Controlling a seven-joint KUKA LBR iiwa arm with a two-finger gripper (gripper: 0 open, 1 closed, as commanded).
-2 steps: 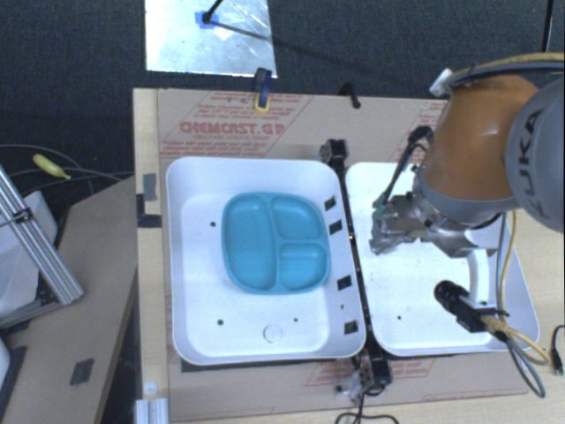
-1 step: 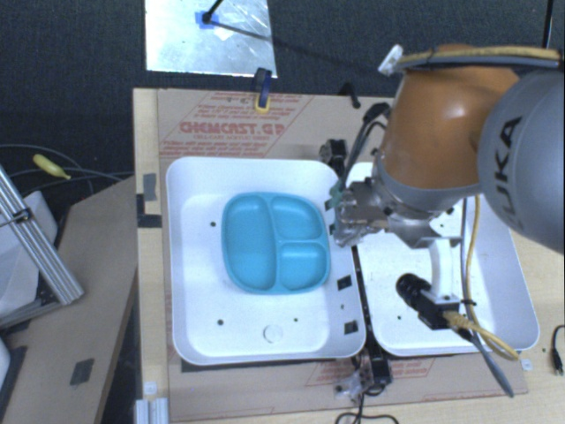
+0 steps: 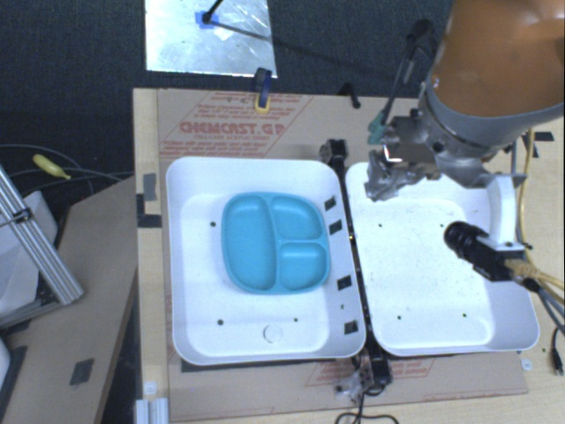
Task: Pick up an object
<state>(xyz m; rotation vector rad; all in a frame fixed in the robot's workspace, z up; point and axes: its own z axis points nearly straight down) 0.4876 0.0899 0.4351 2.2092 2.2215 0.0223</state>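
Observation:
A blue divided plate (image 3: 272,241) lies flat in the middle of the left white bin (image 3: 190,237). A small pale round thing (image 3: 272,332) rests near that bin's front edge. My gripper (image 3: 381,184) hangs over the far left corner of the right white bin (image 3: 424,325), well right of the plate and apart from it. The big orange and grey wrist (image 3: 499,51) above hides most of the gripper. I see nothing between its tips.
The two bins sit side by side on a cardboard sheet (image 3: 234,122), with black clips (image 3: 340,228) along the wall between them. A metal frame (image 3: 35,246) stands at the left. A shiny sheet (image 3: 212,25) lies behind the bins.

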